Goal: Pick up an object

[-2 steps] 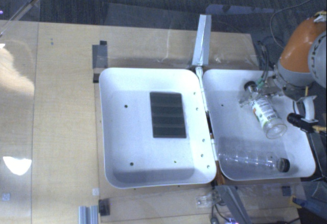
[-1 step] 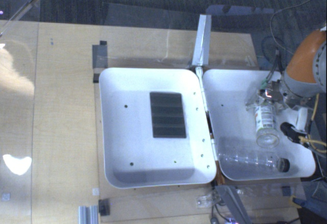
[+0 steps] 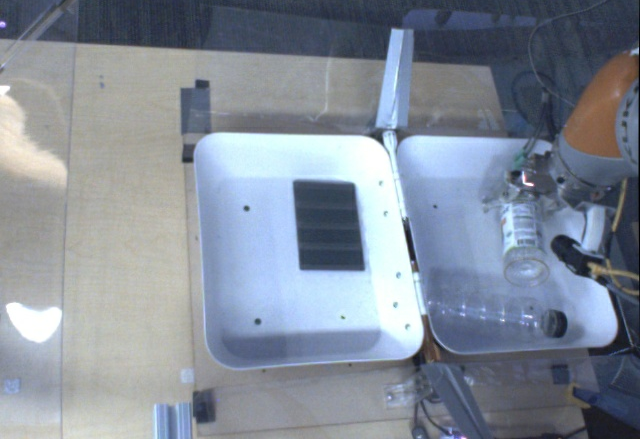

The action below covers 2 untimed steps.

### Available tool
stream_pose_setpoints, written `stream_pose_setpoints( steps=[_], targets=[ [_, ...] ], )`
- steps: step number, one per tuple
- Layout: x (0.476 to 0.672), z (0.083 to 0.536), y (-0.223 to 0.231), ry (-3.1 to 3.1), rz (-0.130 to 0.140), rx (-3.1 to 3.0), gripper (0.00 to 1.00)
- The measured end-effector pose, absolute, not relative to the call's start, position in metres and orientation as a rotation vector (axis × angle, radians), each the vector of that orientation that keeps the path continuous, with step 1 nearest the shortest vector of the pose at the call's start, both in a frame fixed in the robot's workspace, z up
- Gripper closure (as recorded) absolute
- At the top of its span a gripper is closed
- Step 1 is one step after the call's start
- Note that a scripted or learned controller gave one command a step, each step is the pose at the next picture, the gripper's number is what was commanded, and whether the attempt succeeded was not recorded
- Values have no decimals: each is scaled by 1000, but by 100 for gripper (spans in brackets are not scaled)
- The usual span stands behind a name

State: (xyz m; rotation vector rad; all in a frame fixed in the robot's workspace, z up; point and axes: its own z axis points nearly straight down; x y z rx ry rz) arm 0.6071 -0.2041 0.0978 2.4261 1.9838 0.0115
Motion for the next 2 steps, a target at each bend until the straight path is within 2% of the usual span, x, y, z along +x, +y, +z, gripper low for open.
stream_pose_setpoints(
  steps=[1,2],
  targets=[
    [657,197,-163,2298,6,2132,100],
    [670,170,-202,2416,4,1998,100]
  ],
)
